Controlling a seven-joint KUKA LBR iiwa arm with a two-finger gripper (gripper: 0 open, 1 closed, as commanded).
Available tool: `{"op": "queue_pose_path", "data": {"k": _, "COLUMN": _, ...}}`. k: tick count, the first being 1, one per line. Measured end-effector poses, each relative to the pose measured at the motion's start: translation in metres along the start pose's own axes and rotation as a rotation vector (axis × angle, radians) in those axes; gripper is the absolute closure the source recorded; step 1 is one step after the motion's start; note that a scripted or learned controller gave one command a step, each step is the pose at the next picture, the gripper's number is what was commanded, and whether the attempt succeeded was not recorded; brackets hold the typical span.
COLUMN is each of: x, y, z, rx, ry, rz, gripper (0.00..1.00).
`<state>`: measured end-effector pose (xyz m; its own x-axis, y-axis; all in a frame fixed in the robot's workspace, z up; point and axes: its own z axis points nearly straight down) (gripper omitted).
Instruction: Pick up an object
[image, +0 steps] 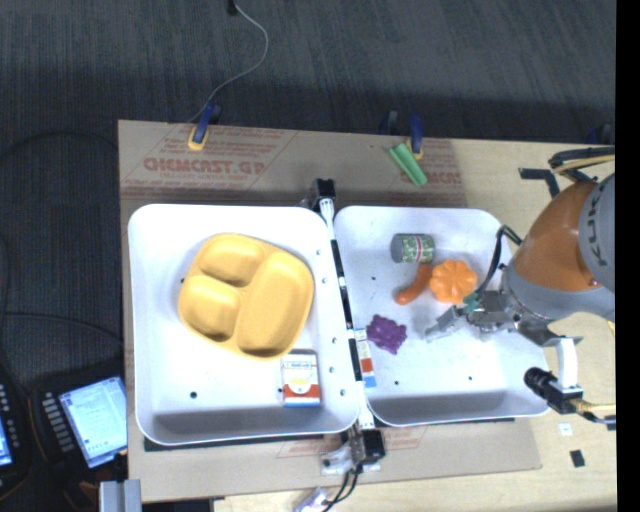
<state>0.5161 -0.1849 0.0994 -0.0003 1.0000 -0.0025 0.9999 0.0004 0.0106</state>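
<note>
Over the right-hand white bin, my gripper sits low, between the purple knobbly toy and the orange pumpkin-shaped toy. My fingers appear parted and released, with nothing between them; I hold no object.

Candidate objects lie in this bin. The purple toy is just beside my fingers, toward the bin's centre divider. The orange pumpkin toy lies above them, touching an orange carrot-shaped piece, with a small green-labelled tin can behind that.

Assessment of the step in hand: I judge the approach is made and no grasp has been secured. The purple toy looks the nearest and stands clear of its neighbours, so it seems the cleaner target. To do this well, I should centre the fingers over its bulk, descend until they straddle it, and close before lifting. Its lumpy form may slip from a shallow pinch.

Left-hand white bin: holds a large yellow moulded plastic shell and a small white and orange carton.

Both bins rest on a brown cardboard sheet, clamped at the far edge, on a pale tabletop. A green marker-like stick lies there. Dark carpet surrounds it.
</note>
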Motion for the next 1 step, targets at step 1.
{"op": "queue_pose_path", "data": {"k": 1, "x": 0.0569, "y": -0.0286, "z": 0.0099, "rx": -0.004, "ry": -0.006, "rz": 0.002, "gripper": 0.00}}
